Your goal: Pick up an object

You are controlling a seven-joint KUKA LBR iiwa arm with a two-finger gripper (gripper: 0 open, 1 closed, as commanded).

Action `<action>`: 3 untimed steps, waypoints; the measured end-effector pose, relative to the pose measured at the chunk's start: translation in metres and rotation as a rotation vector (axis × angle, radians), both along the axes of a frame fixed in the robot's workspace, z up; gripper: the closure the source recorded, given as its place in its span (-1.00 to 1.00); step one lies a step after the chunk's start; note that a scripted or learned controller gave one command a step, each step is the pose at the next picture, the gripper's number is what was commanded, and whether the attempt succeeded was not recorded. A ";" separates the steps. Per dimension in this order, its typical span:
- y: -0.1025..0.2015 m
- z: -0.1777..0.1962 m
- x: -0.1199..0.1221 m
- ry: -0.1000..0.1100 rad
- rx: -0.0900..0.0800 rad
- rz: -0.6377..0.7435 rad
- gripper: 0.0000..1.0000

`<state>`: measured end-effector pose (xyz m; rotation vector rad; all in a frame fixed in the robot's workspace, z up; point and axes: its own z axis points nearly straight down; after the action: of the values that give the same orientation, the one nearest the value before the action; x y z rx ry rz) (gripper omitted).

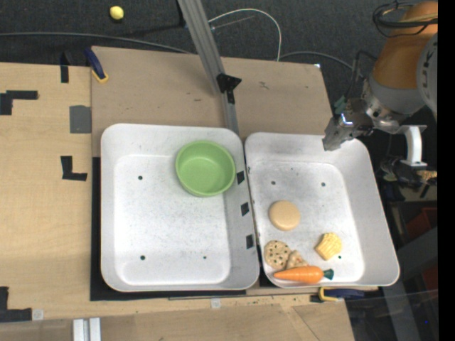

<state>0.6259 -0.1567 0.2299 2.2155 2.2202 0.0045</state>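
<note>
My gripper (334,140) hangs over the far right corner of the right bin (370,190), well above and behind the objects. In that bin lie a tan round bun (284,215), a yellow corn piece (328,246), a brown cookie (276,252) and an orange carrot (301,275) along the front wall. The nearest of them, the bun, is about a hand's width forward and left of the gripper. Nothing shows between the fingertips.
The left bin (128,219) holds a green bowl (205,168) near its far right corner. A grey pole (202,34) slants down to the divider between the bins. A small yellow ball (116,12) lies on the dark floor beyond the bench.
</note>
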 end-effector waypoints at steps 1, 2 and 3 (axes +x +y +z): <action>0.000 0.049 0.001 0.001 0.001 0.000 1.00; 0.052 0.037 0.004 0.007 0.002 0.003 1.00; 0.102 0.029 -0.015 0.008 0.003 0.003 1.00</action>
<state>0.6104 -0.0544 0.2594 2.2170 2.2294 -0.0013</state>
